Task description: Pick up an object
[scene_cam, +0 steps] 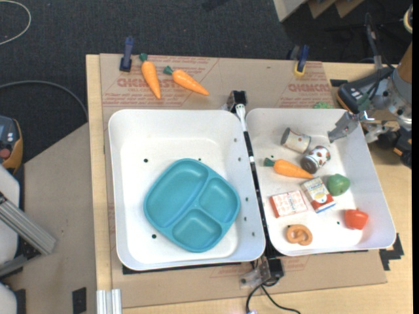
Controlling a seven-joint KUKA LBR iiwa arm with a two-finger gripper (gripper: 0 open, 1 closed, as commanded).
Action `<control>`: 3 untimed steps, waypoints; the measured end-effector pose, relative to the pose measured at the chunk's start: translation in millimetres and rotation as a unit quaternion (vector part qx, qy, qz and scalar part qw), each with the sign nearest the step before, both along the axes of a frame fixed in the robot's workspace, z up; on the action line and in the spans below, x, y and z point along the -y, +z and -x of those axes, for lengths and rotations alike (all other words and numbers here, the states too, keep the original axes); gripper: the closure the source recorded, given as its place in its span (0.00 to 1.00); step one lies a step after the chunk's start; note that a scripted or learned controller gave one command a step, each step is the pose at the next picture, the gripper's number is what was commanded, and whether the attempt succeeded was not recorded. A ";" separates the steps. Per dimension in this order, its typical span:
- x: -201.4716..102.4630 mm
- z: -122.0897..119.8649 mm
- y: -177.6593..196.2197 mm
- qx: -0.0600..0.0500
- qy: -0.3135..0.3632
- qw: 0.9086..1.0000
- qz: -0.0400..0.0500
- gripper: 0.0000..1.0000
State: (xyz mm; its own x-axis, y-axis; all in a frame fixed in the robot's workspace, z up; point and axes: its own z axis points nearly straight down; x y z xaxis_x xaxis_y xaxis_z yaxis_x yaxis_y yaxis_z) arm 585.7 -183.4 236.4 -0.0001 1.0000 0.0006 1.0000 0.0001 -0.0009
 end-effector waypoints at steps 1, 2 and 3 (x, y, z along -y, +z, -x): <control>-41.1 46.4 90.7 0.006 0.002 1.000 0.001 0.00; -98.1 107.2 185.5 0.007 0.003 1.000 0.000 0.00; -95.1 105.0 190.0 0.004 0.001 1.000 0.001 1.00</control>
